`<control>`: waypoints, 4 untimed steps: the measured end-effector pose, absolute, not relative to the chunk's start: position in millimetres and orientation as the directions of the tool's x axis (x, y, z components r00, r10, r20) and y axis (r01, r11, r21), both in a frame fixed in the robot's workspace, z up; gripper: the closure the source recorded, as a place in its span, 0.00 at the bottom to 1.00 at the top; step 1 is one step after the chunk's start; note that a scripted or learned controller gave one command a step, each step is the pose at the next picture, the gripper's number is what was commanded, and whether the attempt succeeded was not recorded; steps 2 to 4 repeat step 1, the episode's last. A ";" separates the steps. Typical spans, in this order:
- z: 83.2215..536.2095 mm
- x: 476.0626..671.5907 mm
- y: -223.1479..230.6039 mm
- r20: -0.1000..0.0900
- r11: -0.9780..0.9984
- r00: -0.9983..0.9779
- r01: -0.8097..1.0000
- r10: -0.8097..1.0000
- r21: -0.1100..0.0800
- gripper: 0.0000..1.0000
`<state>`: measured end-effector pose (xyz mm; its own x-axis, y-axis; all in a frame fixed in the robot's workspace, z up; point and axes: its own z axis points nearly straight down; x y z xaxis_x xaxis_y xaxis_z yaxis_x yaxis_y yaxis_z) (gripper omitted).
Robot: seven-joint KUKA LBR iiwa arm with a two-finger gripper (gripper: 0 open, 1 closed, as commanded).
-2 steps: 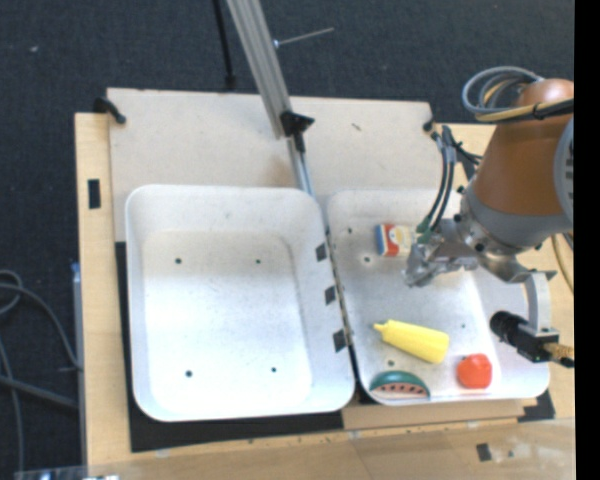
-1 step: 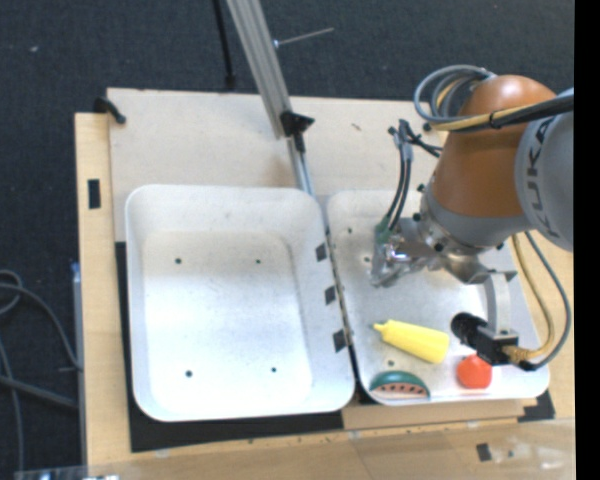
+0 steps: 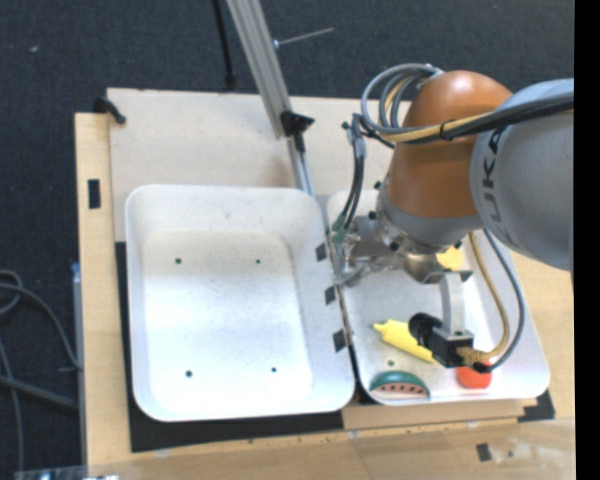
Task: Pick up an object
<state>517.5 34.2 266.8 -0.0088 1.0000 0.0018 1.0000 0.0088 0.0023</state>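
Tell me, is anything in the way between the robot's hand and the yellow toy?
Nothing visible is. The yellow toy lies uncovered in the right bin, with the arm above that bin. The watermelon slice and the orange piece lie beside it, not on it.

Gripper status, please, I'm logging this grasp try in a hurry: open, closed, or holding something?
Gripper: cannot be told; it is tucked under the wrist, above the right bin.

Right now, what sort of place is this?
Probably a robotics lab test station: a grey and orange robot arm reaches over the right white bin, a left white bin sits beside it on a wooden bench, loose cables lie on dark carpet.
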 end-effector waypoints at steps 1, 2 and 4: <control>247.6 518.8 85.8 0.001 0.007 -0.007 1.000 1.000 -0.002 1.00; 247.6 518.8 85.8 0.001 0.007 -0.007 1.000 1.000 -0.002 1.00; 247.6 518.8 85.8 0.001 0.007 -0.007 1.000 1.000 -0.002 1.00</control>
